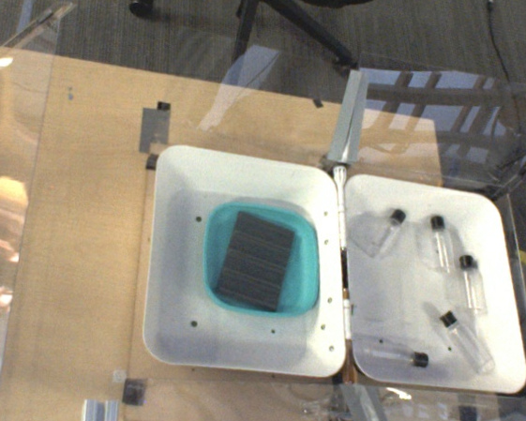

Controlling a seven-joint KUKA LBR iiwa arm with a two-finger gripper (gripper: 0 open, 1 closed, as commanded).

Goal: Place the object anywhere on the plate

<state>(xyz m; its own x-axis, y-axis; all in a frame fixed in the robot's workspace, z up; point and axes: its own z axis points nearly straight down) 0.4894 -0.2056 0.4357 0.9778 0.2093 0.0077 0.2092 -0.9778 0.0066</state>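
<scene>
A teal plate [307,257] lies in the left white bin [171,270]. On the plate rests a dark grey ribbed rectangular block [255,261], lying flat and slightly turned. The right white bin [500,364] holds several clear vials with black caps, among them one vial [389,227] near the back left, another vial [469,275] toward the right, and a third vial [395,356] lying along the front edge.
A metal divider post [347,120] rises at the back between the two bins. Clear plastic shields [500,119] stand around the right bin. The wooden bench [59,257] stretches to the left. An office chair base [258,1] stands on the carpet behind.
</scene>
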